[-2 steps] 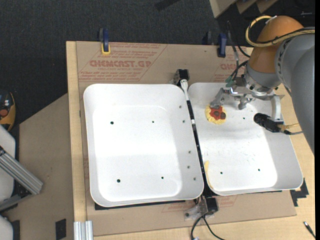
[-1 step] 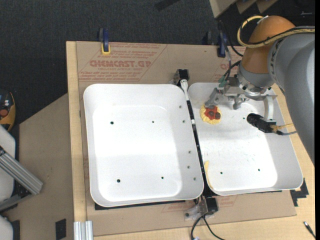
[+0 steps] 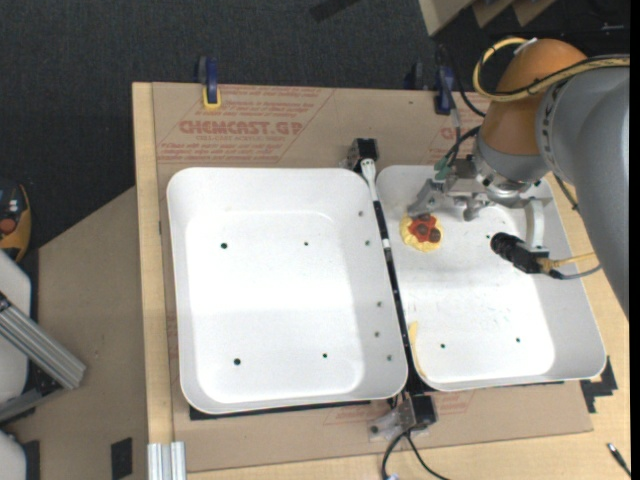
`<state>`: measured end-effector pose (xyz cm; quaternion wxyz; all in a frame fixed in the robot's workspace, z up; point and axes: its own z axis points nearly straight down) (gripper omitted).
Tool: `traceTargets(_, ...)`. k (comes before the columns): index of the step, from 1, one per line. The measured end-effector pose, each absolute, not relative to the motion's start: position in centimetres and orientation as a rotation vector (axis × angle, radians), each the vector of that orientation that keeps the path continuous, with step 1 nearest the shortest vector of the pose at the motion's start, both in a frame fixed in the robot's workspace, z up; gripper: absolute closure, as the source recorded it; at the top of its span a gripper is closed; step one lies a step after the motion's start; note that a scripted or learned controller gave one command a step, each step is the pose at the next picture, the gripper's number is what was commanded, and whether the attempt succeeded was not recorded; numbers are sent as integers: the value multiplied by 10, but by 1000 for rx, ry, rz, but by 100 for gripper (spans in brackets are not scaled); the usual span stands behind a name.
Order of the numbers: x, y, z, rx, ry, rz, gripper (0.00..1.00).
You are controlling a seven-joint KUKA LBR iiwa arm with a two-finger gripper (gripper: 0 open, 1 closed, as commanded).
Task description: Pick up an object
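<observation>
**Arm over the right bin, beside a small yellow and red object**

A small yellow and red object [image 3: 422, 232] lies on the floor of the right bin [image 3: 500, 353], near its far left corner. The gripper [image 3: 440, 200] sits just above and behind it, very close; whether its jaws are apart or together cannot be told. The grey arm [image 3: 590, 128] reaches in from the right. The left bin [image 3: 200, 298] lies alongside on the brown bench [image 3: 150, 148].

Two shallow white plastic bins [image 3: 270, 288], smooth with a soft sheen, lie on a matt brown paper-faced counter [image 3: 260, 128] printed in red. In the bin nearer the glossy grey-and-orange arm [image 3: 560, 98] sits a small yellow-and-red object [image 3: 422, 233], seemingly plastic. The metal hand [image 3: 445, 196] looks dull silver.
</observation>
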<state>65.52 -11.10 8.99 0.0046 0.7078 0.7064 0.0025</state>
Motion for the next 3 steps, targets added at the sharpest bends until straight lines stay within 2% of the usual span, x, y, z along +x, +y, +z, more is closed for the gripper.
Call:
traceTargets(1, 645, -108, 91, 2216, 2212, 11, 0)
traceTargets(2, 669, -160, 89, 2217, 2215, 8, 0)
traceTargets(3, 669, -169, 89, 2216, 2216, 10, 0)
